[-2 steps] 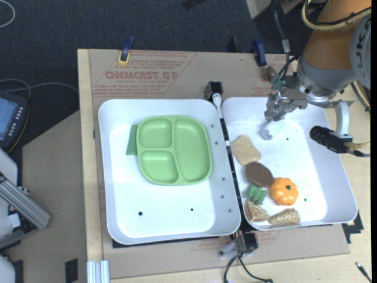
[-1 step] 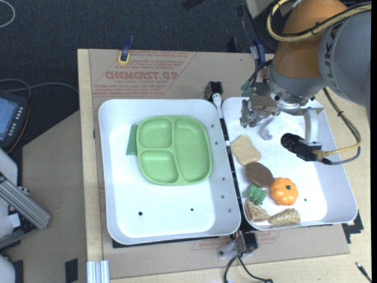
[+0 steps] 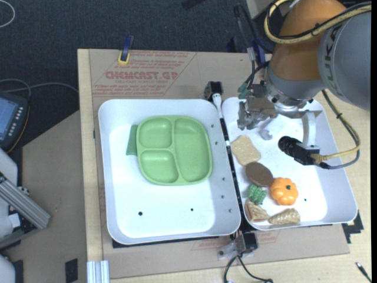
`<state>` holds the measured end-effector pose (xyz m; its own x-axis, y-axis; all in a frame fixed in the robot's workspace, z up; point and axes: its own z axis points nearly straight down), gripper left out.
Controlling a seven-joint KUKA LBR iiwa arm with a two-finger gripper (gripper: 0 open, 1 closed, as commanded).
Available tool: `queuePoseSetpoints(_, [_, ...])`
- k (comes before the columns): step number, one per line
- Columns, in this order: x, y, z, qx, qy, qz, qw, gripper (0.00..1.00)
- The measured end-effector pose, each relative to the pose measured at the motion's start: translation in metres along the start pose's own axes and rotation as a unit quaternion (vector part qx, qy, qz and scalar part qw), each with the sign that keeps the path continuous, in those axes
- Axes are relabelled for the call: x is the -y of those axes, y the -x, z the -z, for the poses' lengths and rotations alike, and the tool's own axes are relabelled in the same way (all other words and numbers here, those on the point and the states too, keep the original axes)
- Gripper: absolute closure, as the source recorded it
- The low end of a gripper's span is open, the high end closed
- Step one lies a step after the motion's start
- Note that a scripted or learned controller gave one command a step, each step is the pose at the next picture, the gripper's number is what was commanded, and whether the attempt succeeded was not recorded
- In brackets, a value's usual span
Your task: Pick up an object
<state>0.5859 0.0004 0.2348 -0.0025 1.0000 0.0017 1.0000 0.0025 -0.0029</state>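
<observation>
Now | claw [image 3: 254,118] over right bin [image 3: 336,184]; bread slice [image 3: 245,150] long axis near-to-far

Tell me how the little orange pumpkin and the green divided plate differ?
The pumpkin is orange, small and rounded; the green plate is pale green, far larger, flat and split into three compartments. The pumpkin lies in the right bin, crowded among other small items; the plate lies in the left bin, over a darker green piece. The pumpkin is nearer the gripper. Both rest untouched in white bins.
</observation>
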Motion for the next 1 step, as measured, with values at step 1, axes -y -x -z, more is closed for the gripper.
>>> queuePoseSetpoints(1, [-0.0036,0.0108,-0.0038,0.001,0.001,-0.002,1.0000,1.00])
